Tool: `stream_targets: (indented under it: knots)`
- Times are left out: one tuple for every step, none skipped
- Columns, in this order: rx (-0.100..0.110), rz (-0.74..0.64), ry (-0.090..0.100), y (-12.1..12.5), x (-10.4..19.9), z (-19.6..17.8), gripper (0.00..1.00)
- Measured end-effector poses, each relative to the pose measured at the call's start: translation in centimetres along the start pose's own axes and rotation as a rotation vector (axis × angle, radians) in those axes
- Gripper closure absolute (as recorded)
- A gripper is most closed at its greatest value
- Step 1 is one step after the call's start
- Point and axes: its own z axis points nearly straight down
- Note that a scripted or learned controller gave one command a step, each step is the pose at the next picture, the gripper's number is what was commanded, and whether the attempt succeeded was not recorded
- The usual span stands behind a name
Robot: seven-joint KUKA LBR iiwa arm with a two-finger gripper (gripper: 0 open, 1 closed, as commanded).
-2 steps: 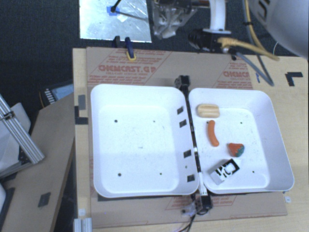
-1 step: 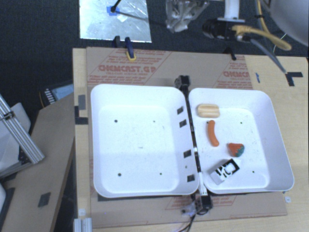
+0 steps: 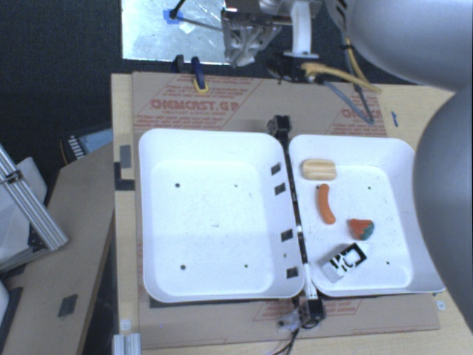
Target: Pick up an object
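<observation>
The right bin (image 3: 392, 161) holds several small objects. A tan bread-like piece (image 3: 318, 170) lies near its far left corner. Below it lies an orange sausage-shaped piece (image 3: 326, 203), then a small orange and teal piece (image 3: 361, 228). A black and white block (image 3: 344, 261) rests near the front. My gripper (image 3: 244, 50) hangs high above the bench's far edge, well away from both bins, with nothing visible between its fingers.
The left bin (image 3: 214, 213) sits beside the right one on a cardboard sheet (image 3: 207, 102). The grey arm (image 3: 414, 28) fills the upper right. A blue and yellow clamp (image 3: 198, 76) stands at the cardboard's far edge. Aluminium framing (image 3: 29, 205) lies at the left.
</observation>
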Motion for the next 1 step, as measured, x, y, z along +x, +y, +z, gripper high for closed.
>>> stream_targets:
  knots:
    - [-0.017, 0.008, 0.002, -2.04, -6.07, -8.53, 1.00]
